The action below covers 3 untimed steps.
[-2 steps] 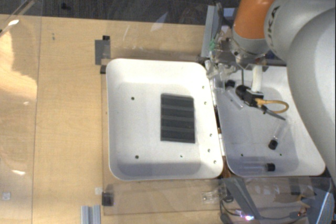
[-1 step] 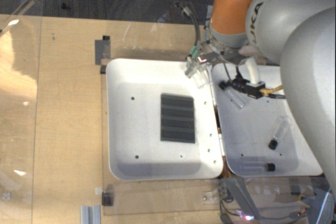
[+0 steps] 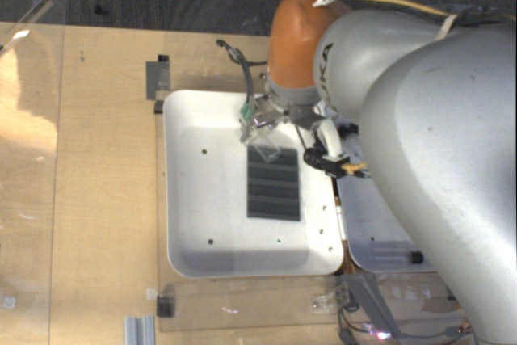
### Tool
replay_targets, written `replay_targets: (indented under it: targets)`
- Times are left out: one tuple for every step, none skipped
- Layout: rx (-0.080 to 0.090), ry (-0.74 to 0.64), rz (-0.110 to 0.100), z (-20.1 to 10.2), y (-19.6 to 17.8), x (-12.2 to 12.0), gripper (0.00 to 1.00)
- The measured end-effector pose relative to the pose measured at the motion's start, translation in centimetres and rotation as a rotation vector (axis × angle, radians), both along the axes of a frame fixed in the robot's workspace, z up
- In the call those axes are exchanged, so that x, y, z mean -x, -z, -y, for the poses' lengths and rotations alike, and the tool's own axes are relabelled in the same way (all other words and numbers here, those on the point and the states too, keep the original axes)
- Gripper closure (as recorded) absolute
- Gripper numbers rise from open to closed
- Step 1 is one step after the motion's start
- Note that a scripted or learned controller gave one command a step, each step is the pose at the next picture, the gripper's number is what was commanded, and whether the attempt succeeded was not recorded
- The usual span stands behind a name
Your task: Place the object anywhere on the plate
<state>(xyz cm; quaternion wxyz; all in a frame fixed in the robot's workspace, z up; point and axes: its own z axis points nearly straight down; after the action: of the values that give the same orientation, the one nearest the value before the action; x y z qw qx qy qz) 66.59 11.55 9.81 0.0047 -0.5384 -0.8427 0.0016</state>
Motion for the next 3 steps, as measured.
replay_targets:
  targets:
    - [0.0, 0.137, 0.005, -9.2, -0.9, 0.0, 1.0]
    - [0.0, 0.021, 0.013, -9.9, -1.6, 8.8, 1.0]
    - [-0.002, -0.469, 0.017, -9.2, 0.2, 0.6, 1.0]
